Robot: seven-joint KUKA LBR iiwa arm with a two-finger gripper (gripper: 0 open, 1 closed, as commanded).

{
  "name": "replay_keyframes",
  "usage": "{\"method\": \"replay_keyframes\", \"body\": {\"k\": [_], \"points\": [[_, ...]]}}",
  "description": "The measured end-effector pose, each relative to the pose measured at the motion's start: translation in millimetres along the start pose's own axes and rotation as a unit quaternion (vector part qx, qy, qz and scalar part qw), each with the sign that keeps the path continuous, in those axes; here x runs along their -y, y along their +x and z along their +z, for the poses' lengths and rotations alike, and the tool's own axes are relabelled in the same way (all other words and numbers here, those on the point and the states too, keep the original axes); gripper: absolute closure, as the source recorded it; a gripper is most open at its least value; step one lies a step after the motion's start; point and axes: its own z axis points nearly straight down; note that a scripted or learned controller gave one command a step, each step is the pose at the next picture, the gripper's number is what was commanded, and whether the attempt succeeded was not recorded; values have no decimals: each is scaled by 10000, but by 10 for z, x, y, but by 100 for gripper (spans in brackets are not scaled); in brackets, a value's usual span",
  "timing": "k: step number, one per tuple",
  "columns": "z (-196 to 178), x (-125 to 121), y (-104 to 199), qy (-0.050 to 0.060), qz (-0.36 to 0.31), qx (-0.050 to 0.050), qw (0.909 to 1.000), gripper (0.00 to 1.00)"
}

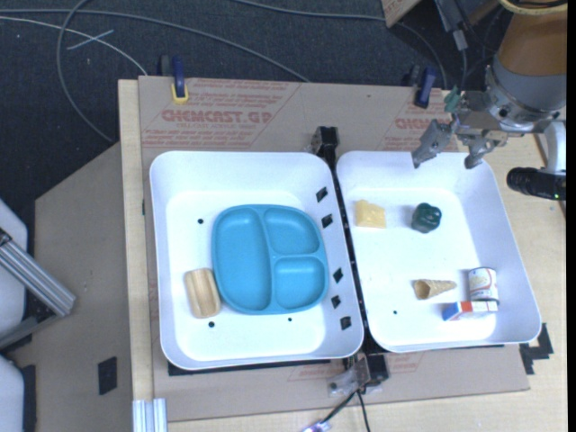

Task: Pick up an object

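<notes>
My gripper [447,156] hangs over the far edge of the right bin [504,241], its two fingers spread apart with nothing between them. Below it in that bin lie a dark green round object [427,217] and a pale yellow wedge [370,214]. Nearer the front are a tan cone-shaped piece [435,287], a small white can with a red label [482,283] and a red, white and blue packet [466,310].
The left bin [171,205] holds a blue divided plate [269,257] and a tan bread-like piece [202,292] beside it. Black clips [326,139] join the bins along the middle. Cables run across the dark floor at the back.
</notes>
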Motion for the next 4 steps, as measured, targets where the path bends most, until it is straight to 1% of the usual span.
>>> {"method": "replay_keyframes", "body": {"k": [1,2,3,4], "points": [[-83,-16,2,-68,-13,8,10000,0],[525,22,1,-50,-9,3,10000,0],[1005,-87,-4,-59,-12,6,10000,0],[1451,-125,62,-49,-15,3,10000,0]]}}
